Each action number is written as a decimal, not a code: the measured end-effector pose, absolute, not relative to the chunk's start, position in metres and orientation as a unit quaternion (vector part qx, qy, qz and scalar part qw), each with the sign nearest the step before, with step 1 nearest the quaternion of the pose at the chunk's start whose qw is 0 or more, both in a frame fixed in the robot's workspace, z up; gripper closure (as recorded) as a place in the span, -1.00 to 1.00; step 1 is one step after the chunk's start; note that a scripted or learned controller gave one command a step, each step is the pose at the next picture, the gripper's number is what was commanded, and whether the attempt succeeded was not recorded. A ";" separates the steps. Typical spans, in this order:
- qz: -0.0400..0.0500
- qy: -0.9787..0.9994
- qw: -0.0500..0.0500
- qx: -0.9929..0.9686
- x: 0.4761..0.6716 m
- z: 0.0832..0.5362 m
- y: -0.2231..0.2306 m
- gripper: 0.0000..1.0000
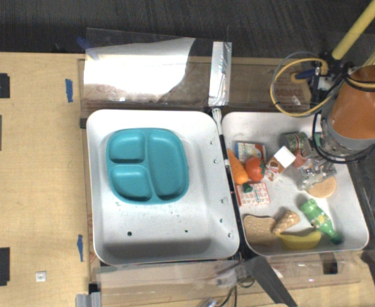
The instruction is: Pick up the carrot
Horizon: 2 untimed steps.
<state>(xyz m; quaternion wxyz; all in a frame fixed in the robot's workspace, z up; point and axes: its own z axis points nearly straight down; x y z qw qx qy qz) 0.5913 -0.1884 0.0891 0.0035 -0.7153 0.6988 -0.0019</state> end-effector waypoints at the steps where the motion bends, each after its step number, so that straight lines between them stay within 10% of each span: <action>1: -0.003 0.530 0.003 -0.848 0.562 0.089 -0.174 1.00; 2: -0.006 0.432 0.002 -0.902 0.487 0.090 -0.167 1.00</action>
